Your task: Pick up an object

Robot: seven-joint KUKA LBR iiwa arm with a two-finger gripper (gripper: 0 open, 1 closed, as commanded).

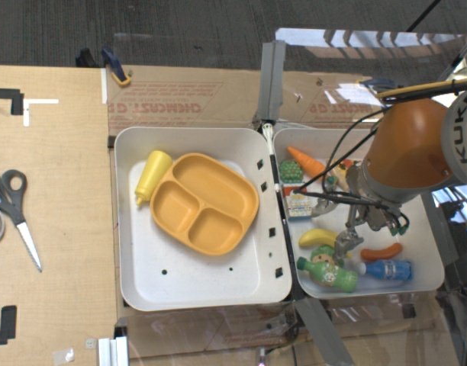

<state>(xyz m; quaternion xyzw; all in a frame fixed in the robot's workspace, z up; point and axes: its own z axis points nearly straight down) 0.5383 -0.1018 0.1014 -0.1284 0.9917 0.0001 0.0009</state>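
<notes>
In the right bin (426, 227), a yellow banana (316, 237) lies just left of the end effector (346, 244), with a green bottle (330, 271) below it, a blue bottle (388, 270) and red sausage (381, 251) to its right, and a carrot (304, 160) above. Whether the end effector is wide or narrow cannot be told. Left of the banana, the other bin (142, 280) holds a yellow divided tray (204, 203) and yellow bottle (152, 175); scissors (16, 212) lie on the worktop (50, 280).
</notes>
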